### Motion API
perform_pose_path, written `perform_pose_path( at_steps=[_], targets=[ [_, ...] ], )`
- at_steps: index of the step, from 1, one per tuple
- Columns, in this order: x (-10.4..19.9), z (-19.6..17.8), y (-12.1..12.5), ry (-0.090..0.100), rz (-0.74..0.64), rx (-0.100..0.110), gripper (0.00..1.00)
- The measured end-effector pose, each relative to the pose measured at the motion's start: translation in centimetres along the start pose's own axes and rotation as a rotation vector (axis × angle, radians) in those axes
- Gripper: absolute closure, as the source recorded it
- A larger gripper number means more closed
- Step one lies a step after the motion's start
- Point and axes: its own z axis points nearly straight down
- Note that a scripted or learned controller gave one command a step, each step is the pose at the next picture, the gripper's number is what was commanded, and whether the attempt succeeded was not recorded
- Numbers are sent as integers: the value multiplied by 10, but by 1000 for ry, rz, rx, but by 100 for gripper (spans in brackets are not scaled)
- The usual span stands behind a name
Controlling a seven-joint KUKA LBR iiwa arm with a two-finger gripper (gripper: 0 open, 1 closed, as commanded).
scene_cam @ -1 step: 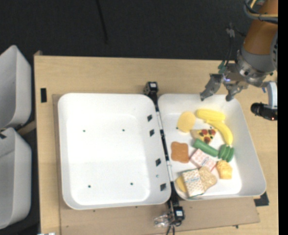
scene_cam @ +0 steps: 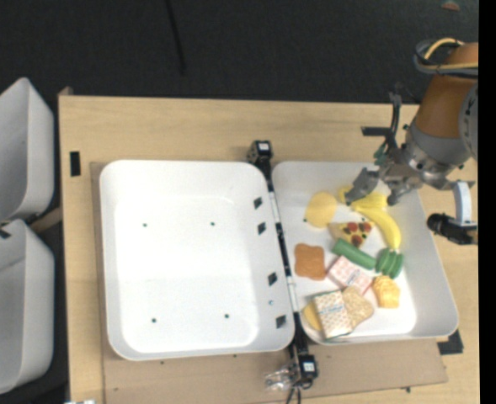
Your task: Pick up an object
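- The banana [scene_cam: 381,217] lies in the upper part of the right bin [scene_cam: 433,297], curving from just under the gripper down toward the right of the frame, where its lower end meets the green pieces.
- The gripper [scene_cam: 377,183] hangs over the banana's upper end, at the upper right of the frame; its two dark fingers are spread apart, one toward the left and one toward the right, and the banana's tip shows between and below them. Whether the fingertips touch the banana is hard to judge from this slant, and nothing is lifted.
- Just left of the banana sits a pale yellow round piece [scene_cam: 320,209], near the bin's top left.
- Under the banana's curve is a small flat item with red and dark dots [scene_cam: 356,230], possibly a pizza slice.
- Below that lies a green vegetable [scene_cam: 365,256], slanting down to the right, with a darker green end beside the banana's lower tip.
- An orange flat piece [scene_cam: 310,262] lies left of centre in the bin.
- A pink and white block [scene_cam: 347,273] sits beside it, with a small yellow-orange piece [scene_cam: 386,291] to its right.
- At the bin's bottom edge are a small box [scene_cam: 333,313] and a cracker-like tan piece [scene_cam: 359,306], touching each other.
- The left bin [scene_cam: 130,326] fills the middle of the frame, joined to the right one by a dark hinge strip.
- The arm [scene_cam: 441,120], with its orange band, comes in from the upper right.
- Both bins rest on a wooden bench [scene_cam: 163,129].
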Motion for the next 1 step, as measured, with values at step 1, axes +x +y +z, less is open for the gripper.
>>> perform_pose_path(
  at_steps=[1],
  targets=[
    [25,58,20,-3,-5,-20,0]
  ],
)
